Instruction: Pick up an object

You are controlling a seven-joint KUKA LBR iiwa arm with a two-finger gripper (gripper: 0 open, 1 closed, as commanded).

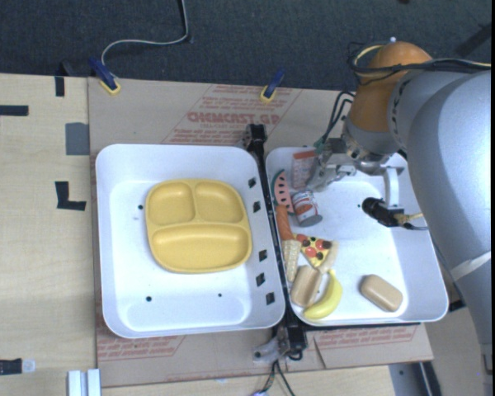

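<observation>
Near the right bin's point(433, 291) left wall lies a small can point(306, 209), gripper point(318, 177) just above it; finger state cannot be told. Pizza slice point(315, 250), hot dog point(304, 286), banana point(328, 299), bread roll point(380, 292) lie below. Left bin point(115, 246) holds a yellow divided plate point(199, 224).

**Red words on the cardboard**

The brown cardboard sheet point(198, 114) under the two white bins has red printed letters. Above the bins the big word looks like "CHEMCAST", with more letters after it that are too blurry to read. Small red print runs along the cardboard's front edge too, but it is too tiny to make out.
</observation>
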